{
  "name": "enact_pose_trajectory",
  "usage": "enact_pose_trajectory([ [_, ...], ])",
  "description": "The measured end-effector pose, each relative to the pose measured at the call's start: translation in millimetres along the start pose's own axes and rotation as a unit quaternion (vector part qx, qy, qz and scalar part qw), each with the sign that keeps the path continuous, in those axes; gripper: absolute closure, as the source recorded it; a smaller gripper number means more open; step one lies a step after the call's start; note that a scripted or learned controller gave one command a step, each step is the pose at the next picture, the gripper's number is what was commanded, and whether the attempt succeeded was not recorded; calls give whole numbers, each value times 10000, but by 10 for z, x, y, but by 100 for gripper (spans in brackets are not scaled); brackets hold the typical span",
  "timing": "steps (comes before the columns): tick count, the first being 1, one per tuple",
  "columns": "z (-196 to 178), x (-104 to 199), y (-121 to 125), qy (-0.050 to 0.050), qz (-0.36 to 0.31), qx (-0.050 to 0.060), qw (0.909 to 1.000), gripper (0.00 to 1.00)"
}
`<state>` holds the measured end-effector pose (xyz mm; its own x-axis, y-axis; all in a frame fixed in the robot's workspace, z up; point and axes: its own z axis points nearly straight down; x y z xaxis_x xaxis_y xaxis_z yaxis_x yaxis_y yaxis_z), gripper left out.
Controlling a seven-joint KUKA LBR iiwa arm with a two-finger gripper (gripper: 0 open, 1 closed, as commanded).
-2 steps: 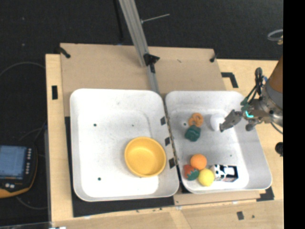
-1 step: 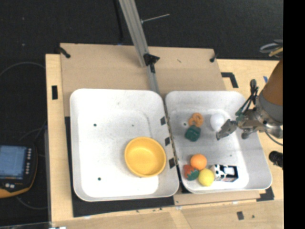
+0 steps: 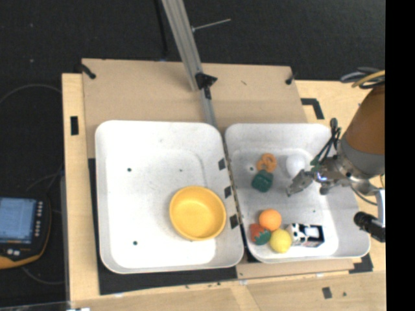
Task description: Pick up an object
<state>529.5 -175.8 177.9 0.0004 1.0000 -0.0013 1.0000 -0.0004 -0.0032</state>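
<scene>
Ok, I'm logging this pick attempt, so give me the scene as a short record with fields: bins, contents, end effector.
left bin: holds a yellow bowl near its right side
right bin: holds a green object, small orange piece, white ball, orange ball, yellow ball, red-green item, black-and-white box
end effector: over the right bin, just below the white ball
held object: none visible between its fingers
arm: enters from the right

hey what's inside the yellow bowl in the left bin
The yellow bowl sits upright in the left bin, and its visible interior shows only bare yellow surface. The near inner wall is hidden by the rim from this slanted view.
</scene>
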Motion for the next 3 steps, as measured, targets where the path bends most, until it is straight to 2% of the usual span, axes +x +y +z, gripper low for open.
enact_pose_trajectory([
  [1, 460, -53, -73, 2, 3, 4, 10000, 0],
  [2, 322, -58, -46, 0, 21, -42, 10000, 100],
  [3, -184, 9, -83, -4, -18, -52, 10000, 100],
])
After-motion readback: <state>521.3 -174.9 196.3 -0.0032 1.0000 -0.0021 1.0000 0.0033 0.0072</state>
